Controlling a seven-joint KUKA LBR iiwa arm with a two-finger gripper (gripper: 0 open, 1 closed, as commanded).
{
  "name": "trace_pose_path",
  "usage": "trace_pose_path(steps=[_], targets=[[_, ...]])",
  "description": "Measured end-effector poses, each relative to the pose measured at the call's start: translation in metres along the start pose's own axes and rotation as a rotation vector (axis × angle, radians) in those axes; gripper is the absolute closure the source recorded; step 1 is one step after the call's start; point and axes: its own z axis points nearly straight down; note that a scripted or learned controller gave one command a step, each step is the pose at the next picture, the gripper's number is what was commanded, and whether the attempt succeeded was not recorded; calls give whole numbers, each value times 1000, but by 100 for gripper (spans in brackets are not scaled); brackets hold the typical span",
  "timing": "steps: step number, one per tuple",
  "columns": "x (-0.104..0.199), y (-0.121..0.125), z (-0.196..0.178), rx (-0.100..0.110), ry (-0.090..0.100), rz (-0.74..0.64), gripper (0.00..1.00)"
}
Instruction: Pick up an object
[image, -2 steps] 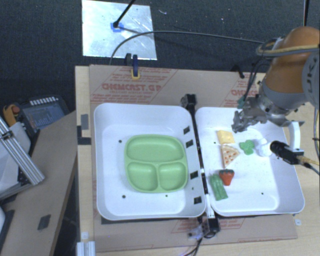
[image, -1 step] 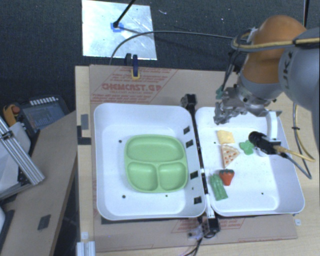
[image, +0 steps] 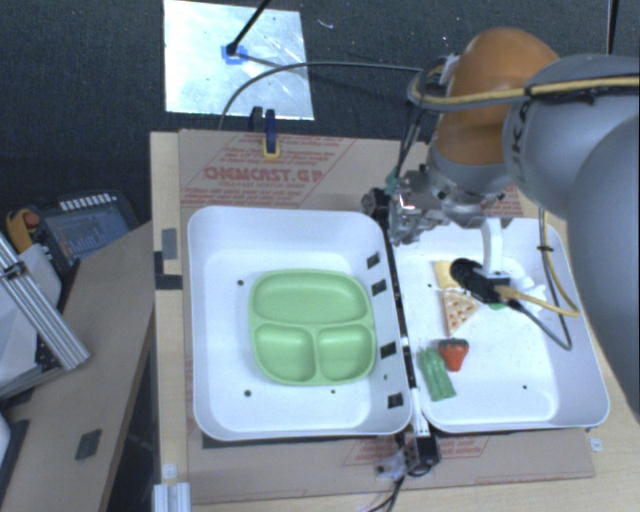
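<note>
The green plate (image: 310, 327) lay below and left of the gripper (image: 402, 218). It looked stiff, light and too wide to pinch except at its rim. Below and right of the gripper lay a flat pizza slice (image: 458, 310), a green strip (image: 436, 376) and a small strawberry (image: 454, 354). The strawberry looked light, hard and chunky, so it was probably best squeezed across its middle. I could not tell if the gripper was open or shut.

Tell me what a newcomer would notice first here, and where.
The pale green divided tray stands out, lying in the middle of the left bin. The grey arm with its orange band looms over the far end of the right bin. In that bin lie a red strawberry and a pizza slice.
</note>
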Motion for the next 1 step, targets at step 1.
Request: trace_pose_path(steps=[1], targets=[[61, 18, 7, -1, 0, 0, 100]])
